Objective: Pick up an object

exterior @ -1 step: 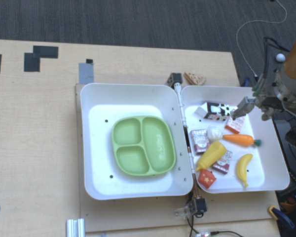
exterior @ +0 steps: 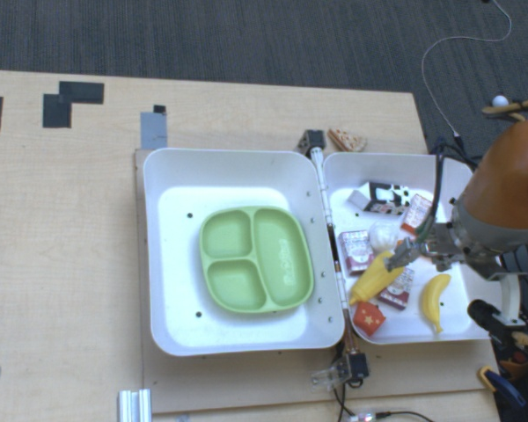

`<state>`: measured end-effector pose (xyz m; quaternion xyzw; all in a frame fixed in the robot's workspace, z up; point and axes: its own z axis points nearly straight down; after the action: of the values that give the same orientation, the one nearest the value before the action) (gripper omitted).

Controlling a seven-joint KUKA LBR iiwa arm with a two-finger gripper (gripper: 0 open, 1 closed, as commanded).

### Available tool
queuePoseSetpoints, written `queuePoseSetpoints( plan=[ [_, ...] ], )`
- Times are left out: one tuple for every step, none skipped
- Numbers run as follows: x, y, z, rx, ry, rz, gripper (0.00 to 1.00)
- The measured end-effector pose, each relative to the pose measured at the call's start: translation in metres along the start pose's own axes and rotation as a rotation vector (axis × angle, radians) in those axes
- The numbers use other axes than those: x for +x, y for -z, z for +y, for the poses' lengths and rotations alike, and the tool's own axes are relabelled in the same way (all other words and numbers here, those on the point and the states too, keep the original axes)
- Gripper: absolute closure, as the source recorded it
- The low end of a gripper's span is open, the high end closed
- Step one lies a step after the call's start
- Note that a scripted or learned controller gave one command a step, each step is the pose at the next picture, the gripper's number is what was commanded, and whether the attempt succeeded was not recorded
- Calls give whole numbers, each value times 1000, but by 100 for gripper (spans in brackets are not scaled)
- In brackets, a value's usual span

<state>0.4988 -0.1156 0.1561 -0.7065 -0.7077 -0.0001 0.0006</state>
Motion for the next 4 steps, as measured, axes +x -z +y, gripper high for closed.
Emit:
queuePoseSetpoints(
  plan=[
    [12,-66,-7,-21,-4,-11,0],
    [10,-53,-4,-33,-4,-16,100],
    [27,-67,114,52,-3,9,100],
    [25,-68,115,43,-2,2,0]
  ],
)
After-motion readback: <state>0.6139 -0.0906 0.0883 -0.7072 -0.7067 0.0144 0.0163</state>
